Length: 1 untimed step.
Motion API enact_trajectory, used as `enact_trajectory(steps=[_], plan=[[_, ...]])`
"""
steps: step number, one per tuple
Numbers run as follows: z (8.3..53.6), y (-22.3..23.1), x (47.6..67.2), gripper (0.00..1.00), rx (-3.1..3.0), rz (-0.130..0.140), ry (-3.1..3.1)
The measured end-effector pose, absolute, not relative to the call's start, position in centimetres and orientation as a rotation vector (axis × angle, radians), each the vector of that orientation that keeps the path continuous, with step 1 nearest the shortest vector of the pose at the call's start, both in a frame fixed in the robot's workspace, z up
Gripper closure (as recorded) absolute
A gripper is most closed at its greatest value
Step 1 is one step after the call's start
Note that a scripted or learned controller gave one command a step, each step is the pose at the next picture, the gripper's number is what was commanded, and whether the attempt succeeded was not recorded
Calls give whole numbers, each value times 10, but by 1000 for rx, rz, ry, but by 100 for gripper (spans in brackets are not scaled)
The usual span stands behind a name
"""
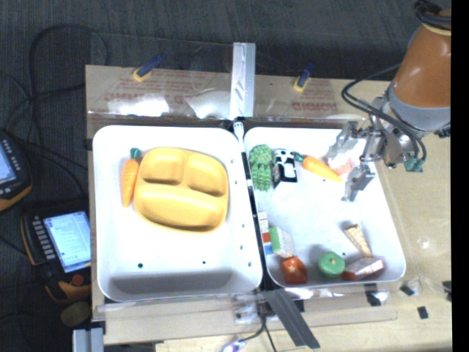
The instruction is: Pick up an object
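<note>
Pincer (pixel 355 169) of the grey arm hangs over the right shallow white bin (pixel 392 226), its metal fingers spread wide and holding nothing, just beside the small orange toy carrot (pixel 320 168), probably lined up for that nearest object.

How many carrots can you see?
2. One carrot lies in the left bin, beside the yellow tray. The other carrot lies in the right bin, near the gripper.
</note>
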State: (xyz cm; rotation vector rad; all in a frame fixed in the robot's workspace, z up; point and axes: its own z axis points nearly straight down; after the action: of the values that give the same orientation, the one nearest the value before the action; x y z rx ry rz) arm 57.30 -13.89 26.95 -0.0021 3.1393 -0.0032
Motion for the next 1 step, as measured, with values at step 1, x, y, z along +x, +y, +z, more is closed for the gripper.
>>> enact_trajectory(steps=[1], plan=[[90,-150,546,0,259,-2,3120]])
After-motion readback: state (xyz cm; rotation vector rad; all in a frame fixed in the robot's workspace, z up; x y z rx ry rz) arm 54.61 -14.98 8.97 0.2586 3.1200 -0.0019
